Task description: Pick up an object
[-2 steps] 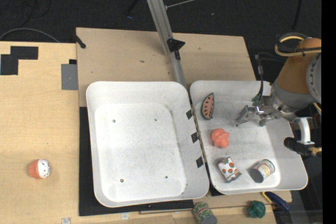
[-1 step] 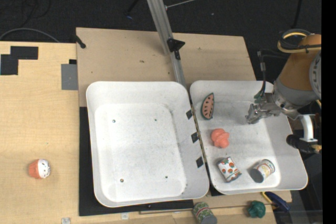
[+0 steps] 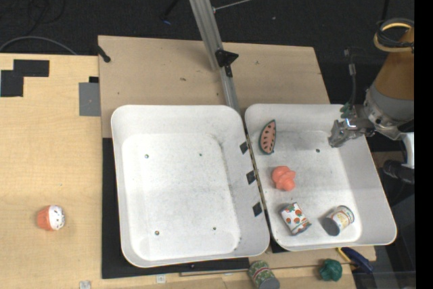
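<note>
Nearest you: green lump (image 3: 330, 270) and small can (image 3: 260, 273) on tabletop (image 3: 54, 145), bottom edge, can partly cut off. Arm enters from right, wrist angled down-left, jaws (image 3: 340, 132) above right bin (image 3: 369, 166), upper right part. Jaws' spread: you cannot tell, too small. Watermelon slice (image 3: 268, 137) left of jaws, long axis near upright in view. Orange blob (image 3: 284, 177), patterned box (image 3: 294, 218), tin (image 3: 338, 220) below-left of jaws, none between them.

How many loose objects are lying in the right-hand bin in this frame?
4. A watermelon slice near the bin's upper left, an orange-pink toy at mid-left, a spotted carton at lower centre, and a can on its side at lower right. None looks hidden.
</note>
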Available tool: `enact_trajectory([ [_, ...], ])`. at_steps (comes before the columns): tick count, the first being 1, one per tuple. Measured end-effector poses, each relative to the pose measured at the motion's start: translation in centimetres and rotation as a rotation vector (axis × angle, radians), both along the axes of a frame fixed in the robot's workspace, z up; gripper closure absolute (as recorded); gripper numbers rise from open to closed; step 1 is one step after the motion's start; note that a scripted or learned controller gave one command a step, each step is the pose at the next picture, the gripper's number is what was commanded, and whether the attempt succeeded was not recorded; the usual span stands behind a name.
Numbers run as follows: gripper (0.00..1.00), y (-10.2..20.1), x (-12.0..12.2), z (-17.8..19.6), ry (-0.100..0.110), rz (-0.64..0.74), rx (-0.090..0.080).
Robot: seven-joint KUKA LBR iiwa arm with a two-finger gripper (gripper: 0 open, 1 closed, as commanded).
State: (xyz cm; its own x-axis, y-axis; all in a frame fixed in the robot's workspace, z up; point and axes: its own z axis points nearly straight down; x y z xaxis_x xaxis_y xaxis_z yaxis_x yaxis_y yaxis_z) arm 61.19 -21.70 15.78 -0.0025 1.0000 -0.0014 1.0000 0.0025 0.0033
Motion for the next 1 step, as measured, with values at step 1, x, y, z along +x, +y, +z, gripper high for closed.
enact_trajectory([
  [1,1.0,0.14,1.06,5.0,-0.001,0.0,0.0],
])
